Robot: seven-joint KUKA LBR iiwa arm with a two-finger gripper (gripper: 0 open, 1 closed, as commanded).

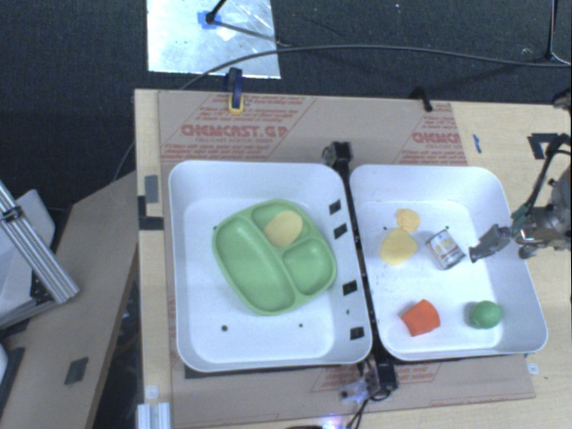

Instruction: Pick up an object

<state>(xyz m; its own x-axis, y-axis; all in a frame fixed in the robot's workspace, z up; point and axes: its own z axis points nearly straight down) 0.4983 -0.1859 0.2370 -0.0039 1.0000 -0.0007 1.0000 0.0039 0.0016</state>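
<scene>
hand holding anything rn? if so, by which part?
Nothing held. The hand sits at the right bin's right edge, beside the small can, with nothing between its fingers.

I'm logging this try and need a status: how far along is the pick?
Done: nothing looks picked yet. The can, the two yellow pieces, the orange block and the green ball all lie in the right bin.
In hand: the gripper sits at that bin's right side, just right of the can, with nothing seen between its fingers.
Left: closing on an object and lifting it.
</scene>
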